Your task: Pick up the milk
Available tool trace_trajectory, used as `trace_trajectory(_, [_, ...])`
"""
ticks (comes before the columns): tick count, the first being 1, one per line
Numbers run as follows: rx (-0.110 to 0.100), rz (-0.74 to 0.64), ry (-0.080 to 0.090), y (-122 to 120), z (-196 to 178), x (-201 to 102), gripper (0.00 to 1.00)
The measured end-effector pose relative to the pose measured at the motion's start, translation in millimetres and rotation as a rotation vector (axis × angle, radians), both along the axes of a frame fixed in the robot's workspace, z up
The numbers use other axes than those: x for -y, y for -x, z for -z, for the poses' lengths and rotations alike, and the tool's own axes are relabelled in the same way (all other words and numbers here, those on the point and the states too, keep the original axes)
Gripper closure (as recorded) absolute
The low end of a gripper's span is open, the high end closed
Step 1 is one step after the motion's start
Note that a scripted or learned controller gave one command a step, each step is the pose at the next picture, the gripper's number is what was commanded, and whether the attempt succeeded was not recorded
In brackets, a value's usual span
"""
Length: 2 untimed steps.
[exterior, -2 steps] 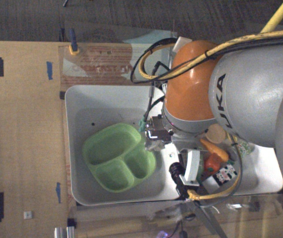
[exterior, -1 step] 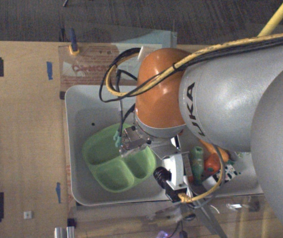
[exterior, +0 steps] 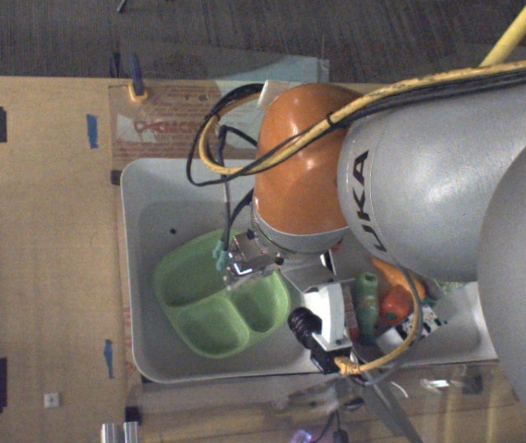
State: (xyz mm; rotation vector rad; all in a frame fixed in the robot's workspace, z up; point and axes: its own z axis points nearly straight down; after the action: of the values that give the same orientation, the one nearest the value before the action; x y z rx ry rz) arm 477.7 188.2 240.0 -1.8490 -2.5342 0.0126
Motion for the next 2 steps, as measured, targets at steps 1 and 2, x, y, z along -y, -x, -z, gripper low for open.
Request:
trace_trajectory(1, [-0.002, 0.001, 0.002, 0.0, -8.6, 0.6, 1.0])
trace_trajectory(2, [0.006, 0.042, -0.001, -0.7, -83.1, -12.2, 1.0])
